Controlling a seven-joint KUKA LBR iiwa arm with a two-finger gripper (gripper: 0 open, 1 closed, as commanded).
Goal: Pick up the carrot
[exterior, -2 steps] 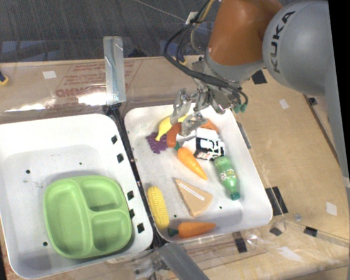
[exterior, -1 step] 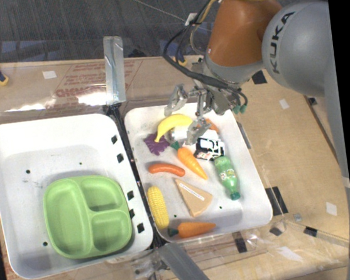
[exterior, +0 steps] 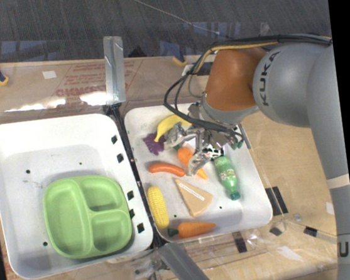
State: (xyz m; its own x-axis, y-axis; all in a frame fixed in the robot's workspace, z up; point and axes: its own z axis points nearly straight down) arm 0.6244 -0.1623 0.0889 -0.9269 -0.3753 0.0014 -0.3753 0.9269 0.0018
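Carrot (exterior: 195,229) sits at the near edge of the right bin (exterior: 255,191), prob light, stiff, slick plastic; grab mid-body w/ fingers across it. Gripper (exterior: 197,154) hovers by a corn cob (exterior: 158,206); can't tell its state.

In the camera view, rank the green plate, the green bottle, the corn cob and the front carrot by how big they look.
1. green plate
2. to 4. green bottle, corn cob and carrot: too alike in size to rank.

Orange carrot (exterior: 194,229), yellow corn (exterior: 158,207), green bottle (exterior: 227,175), lime-green tray (exterior: 87,215), white bins (exterior: 11,143), purple grapes (exterior: 154,145).
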